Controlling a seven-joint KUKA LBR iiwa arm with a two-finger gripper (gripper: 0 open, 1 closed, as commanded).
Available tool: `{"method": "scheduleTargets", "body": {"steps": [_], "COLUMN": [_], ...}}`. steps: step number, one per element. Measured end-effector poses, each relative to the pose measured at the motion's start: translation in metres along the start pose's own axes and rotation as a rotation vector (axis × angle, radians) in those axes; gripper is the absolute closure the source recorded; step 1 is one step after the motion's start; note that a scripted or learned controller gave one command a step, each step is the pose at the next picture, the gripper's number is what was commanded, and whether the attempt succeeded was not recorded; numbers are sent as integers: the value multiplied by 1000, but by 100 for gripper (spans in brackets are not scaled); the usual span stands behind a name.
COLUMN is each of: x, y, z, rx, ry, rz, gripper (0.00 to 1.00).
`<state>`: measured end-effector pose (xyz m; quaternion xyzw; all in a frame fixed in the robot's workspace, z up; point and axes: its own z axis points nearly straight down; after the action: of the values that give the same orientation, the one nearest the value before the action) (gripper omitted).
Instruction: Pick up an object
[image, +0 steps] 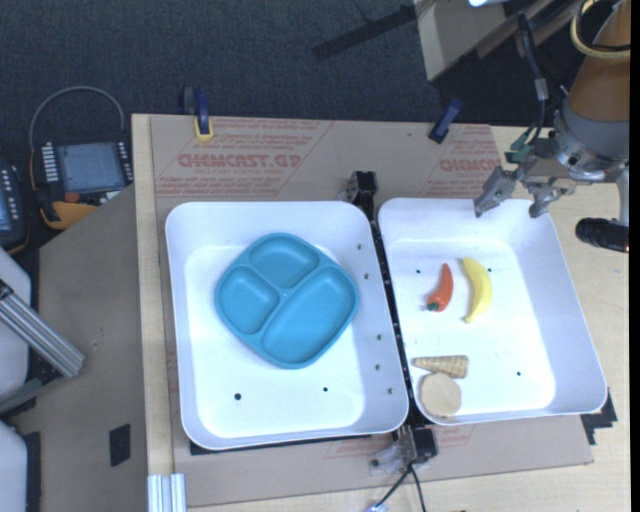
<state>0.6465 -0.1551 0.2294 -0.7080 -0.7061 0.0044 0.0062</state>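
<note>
Lying near open pincer (514, 201): banana (477, 289).

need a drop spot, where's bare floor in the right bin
Bare: right bin floor right of the banana, and the far strip below the gripper. Crowded: left side, chili down to cone and round biscuit.

Glossy white plastic bins (190, 300), cardboard underlay (300, 150)

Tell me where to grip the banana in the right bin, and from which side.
Grip the banana across its thick middle, coming straight down. It lies flat, running roughly lengthwise up the bin, so the gripper fingers should close across it. The chili lies close beside it, likely leaving little room there.
</note>
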Motion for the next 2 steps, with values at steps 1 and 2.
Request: {"method": "scheduleTargets", "body": {"steps": [1,2], "x": [0,11], "y": [3,1], "z": [-8,46], "rx": [-14,-9], "ry": [-2,-1], "rz": [-3,-4], "gripper": [0,0]}}
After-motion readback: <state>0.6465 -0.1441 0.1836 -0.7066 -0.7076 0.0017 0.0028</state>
